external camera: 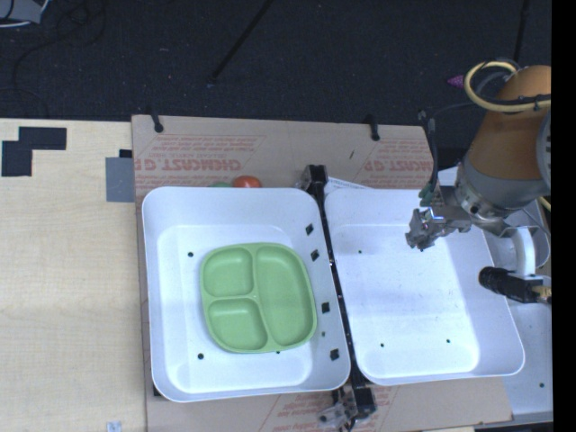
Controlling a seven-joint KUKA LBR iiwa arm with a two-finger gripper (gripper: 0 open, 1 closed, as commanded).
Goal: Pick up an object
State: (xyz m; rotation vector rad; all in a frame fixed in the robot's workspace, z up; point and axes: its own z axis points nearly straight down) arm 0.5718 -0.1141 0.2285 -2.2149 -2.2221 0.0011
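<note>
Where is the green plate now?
The green plate lies flat in the left bin, near its middle, far from the gripper over the right bin.

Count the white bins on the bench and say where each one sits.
2. The left bin holds a green divided plate. The right bin sits beside it, under the gripper. None looks hidden.

**Bench surroundings, as I see them**

I see two white bins: the left bin (171, 241) and the right bin (468, 331), touching along a black clip strip (326, 268). Both rest on a cardboard sheet (270, 156) printed with red lettering. Left of it lies pale wood tabletop (63, 286) bearing dark patches (36, 147).
</note>
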